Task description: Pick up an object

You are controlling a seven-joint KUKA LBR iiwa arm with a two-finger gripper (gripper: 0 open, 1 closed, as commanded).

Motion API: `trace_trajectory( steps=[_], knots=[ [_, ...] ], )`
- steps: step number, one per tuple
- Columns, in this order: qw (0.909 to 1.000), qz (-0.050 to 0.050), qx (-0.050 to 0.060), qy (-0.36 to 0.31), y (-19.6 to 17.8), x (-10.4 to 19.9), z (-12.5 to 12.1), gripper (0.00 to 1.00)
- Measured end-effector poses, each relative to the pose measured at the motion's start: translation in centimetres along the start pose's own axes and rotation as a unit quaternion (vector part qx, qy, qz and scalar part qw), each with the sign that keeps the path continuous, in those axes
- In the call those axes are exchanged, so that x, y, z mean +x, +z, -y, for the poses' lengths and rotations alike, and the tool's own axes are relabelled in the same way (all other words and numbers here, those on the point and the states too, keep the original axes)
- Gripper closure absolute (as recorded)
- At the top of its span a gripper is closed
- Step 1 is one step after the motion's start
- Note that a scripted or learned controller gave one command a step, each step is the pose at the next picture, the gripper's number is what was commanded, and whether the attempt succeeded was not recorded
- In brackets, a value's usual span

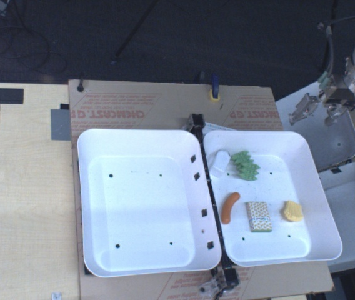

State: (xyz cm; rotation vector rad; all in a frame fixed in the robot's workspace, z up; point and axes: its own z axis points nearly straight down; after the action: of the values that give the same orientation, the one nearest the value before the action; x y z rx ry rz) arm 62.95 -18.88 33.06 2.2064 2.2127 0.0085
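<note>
The right bin [315,167] holds several small objects. A white block [220,162] lies at its upper left, with a green leafy toy [245,165] beside it. An orange sausage-shaped piece [229,207] lies near the divider, a small patterned box [259,217] sits in the middle, and a yellow piece [293,211] rests to the right. My gripper [321,107] hangs at the view's right edge, above and beyond the right bin's far right corner, well apart from every object. Nothing is seen in it.
The left bin [90,186] stands beside the right one, joined by a black divider strip [204,192]. Both rest on a cardboard sheet [140,108]. A pale wooden bench top [21,199] extends to the left, and a grey plate [337,142] lies under the arm.
</note>
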Motion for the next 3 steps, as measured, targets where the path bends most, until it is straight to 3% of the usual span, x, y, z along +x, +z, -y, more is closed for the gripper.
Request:
trace_trajectory(
  steps=[1, 2, 3],
  knots=[
    [1.0, -0.001, 0.001, 0.002, -14.1, -2.5, 3.4, 0.0],
    [0.9999, -0.006, 0.004, -0.007, -21.5, 13.2, 5.8, 0.0],
    [0.9999, -0.004, 0.011, -0.001, -21.8, 12.4, 5.7, 1.0]
  ],
)
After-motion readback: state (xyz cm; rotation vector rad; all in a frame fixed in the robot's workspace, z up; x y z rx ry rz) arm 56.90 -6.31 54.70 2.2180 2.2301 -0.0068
